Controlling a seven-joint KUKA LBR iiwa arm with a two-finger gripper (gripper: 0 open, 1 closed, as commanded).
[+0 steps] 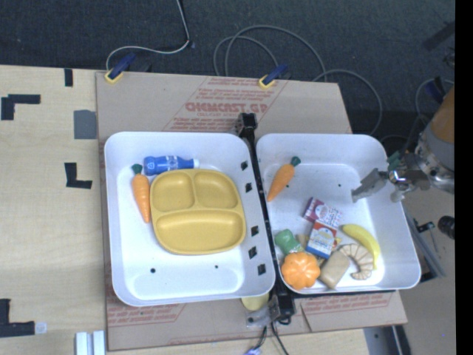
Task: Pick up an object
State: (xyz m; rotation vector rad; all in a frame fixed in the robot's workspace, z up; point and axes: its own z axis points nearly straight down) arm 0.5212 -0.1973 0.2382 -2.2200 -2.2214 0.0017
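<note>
My gripper hangs over the right edge of the right bin, with nothing seen in it. It is right of and above the objects lying in that bin. These are a carrot, a red and white box, a blue and orange box, a green piece, an orange fruit, a tan bread piece, a croissant and a banana. The banana is the nearest to the gripper, just below it.
The left bin holds a yellow divided plate, a second carrot and a blue bottle. A black divider with clips runs between the bins. Cables lie behind the cardboard sheet.
</note>
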